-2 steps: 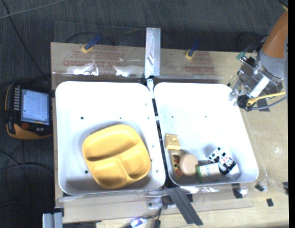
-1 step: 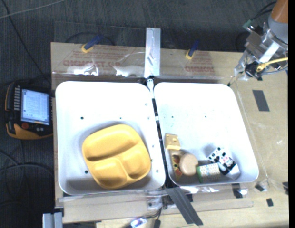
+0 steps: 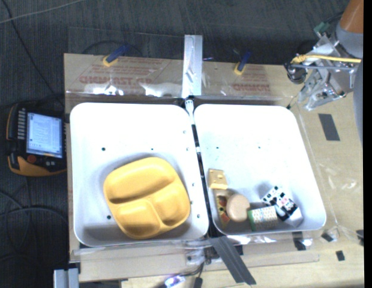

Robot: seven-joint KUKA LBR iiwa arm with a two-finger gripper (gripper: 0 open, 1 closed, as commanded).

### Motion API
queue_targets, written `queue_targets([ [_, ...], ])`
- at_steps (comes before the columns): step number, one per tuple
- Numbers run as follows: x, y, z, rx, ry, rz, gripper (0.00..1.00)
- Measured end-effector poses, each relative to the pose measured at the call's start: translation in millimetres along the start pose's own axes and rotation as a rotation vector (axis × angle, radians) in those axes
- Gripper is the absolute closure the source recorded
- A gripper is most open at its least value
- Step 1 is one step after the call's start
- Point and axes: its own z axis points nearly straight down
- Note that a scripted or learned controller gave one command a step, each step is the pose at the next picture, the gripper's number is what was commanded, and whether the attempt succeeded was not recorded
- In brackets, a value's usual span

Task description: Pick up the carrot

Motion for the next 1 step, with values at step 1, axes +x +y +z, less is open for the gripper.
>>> queue_targets([
  [1,20.8,-23.3,-63.3,-0.001,0.002,-0.055,1.00],
])
